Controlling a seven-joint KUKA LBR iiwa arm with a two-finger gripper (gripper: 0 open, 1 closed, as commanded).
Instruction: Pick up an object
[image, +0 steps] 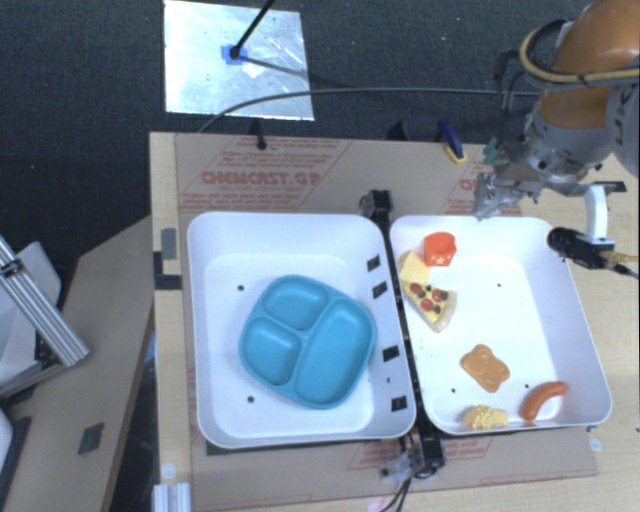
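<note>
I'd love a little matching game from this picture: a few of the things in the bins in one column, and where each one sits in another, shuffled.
Things:
1. blue divided plate
2. toy pizza slice
3. toy sausage
4. red toy block

Places:
A. near corner of the right bin, on the side the arm reaches from
B. far end of the right bin, near the divider
C. middle of the left bin
D. right bin, along the divider, just nearer the camera than the red piece

Pairs: 1-C, 2-D, 3-A, 4-B
</note>
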